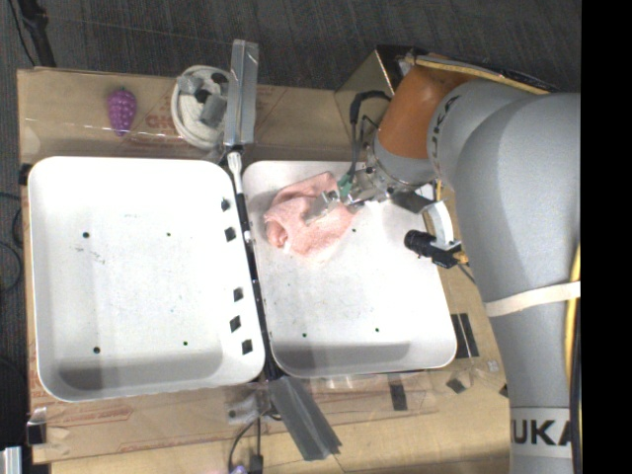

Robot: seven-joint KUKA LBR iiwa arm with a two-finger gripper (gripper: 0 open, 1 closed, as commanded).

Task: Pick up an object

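A pink, soft crumpled object lies in the right bin, near its upper left corner. My gripper reaches in from the right and sits on the object's upper right part, its metal fingertips pressed into the pink material. The grey arm with its orange band hangs over the bin's upper right corner. From this angle the wrist hides how the fingers stand.
The left bin sits beside the right one, with a row of black clips on the divider. Behind the bins on the bench lie a purple grape-like toy and a white coil of cable. A black fitting sticks out at the right bin's edge.
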